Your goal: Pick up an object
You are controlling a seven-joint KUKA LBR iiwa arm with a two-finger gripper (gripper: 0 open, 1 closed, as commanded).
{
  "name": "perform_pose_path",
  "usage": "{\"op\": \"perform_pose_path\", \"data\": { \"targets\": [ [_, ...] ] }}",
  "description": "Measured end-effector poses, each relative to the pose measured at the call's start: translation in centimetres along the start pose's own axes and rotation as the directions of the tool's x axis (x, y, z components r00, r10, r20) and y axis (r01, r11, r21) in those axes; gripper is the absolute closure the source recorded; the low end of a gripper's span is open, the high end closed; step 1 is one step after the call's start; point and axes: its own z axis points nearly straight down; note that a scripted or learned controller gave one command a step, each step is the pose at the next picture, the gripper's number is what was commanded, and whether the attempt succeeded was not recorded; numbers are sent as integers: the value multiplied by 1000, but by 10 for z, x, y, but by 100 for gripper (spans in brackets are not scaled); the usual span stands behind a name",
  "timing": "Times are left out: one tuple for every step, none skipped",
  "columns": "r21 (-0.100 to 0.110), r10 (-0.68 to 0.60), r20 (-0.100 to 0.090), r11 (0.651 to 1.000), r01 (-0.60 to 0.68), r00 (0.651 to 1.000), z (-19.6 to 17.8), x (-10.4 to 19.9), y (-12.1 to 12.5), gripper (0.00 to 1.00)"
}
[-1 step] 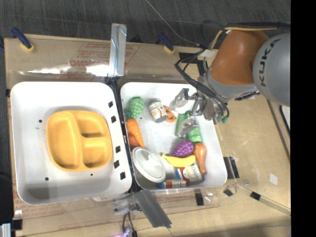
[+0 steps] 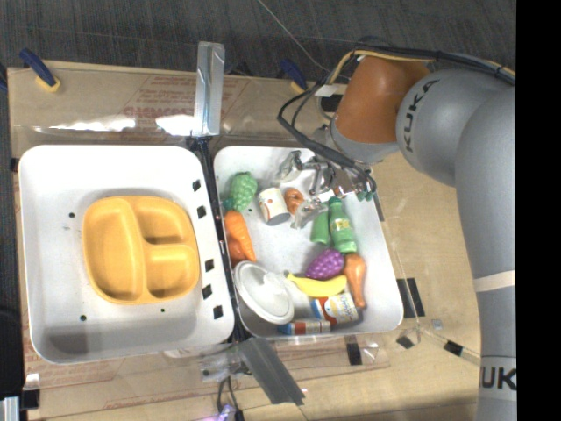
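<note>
At the near edge of the right bin (image 2: 386, 310), a white lidded pot (image 2: 263, 295) and a small can (image 2: 337, 309) are seen, with a banana (image 2: 317, 283), purple grapes (image 2: 326, 263) and a carrot (image 2: 237, 236) just behind. Farther back, a green bottle (image 2: 342, 228) lies beside the gripper (image 2: 307, 187), which is lowered over a small white cup (image 2: 273, 203). How far the gripper is parted cannot be told. A yellow divided tray (image 2: 140, 246) is held in the left bin (image 2: 44, 235).

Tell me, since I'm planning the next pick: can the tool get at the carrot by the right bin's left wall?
Probably yes. The carrot lies uncovered from above, though the bin wall and white pot lid crowd it. The tool hangs nearby, over the same bin.
</note>
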Motion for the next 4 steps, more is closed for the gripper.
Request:
{"op": "perform_pose_path", "data": {
  "targets": [
    [1, -6, 3, 1000, 6, 1000, -11, -2, 1, 100],
    [3, 92, 8, 996, -92, 996, -117, -16, 32, 100],
    [2, 88, 4, 996, -88, 996, -124, -16, 33, 100],
    [4, 84, 9, 996, -84, 996, -135, -18, 34, 100]
  ]
}}
